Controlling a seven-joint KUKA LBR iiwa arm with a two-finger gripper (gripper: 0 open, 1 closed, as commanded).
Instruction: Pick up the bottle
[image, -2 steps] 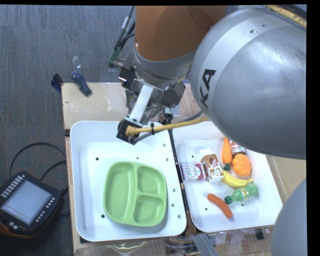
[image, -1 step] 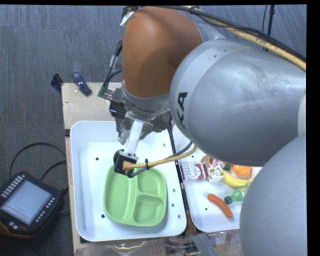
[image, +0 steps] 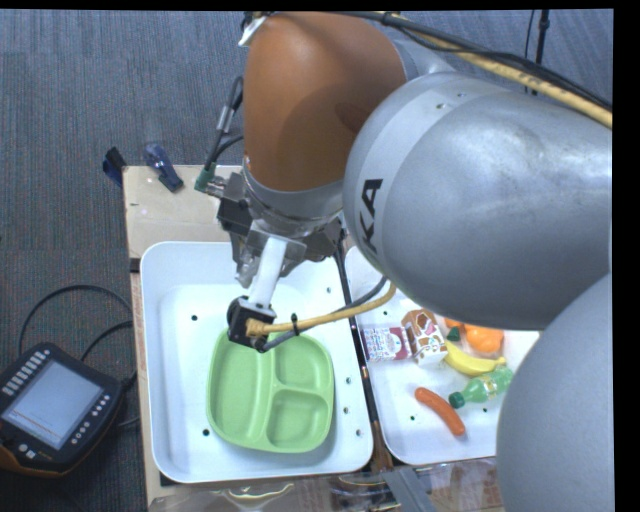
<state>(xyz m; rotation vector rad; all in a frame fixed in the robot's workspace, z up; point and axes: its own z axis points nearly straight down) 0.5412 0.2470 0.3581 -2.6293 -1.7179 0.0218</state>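
The bottle (image: 483, 388) is small and green with a green cap. It lies on its side in the right bin (image: 400, 440), near the front, between a banana and an orange-red sausage-shaped thing. My gripper (image: 285, 238) hangs under the orange wrist band over the far part of the left bin (image: 170, 300), just beyond the far edge of a green divided tray (image: 272, 395). It is well to the left of the bottle, and nothing shows in its grasp. The big grey arm hides the far half of the right bin.
Lying in the right bin are a small pink-and-white carton (image: 385, 343), a second carton (image: 428, 338), a banana (image: 470, 360), an orange thing (image: 485, 340) and the sausage-shaped thing (image: 440, 411). A teach pendant (image: 50, 405) lies on the floor at left.
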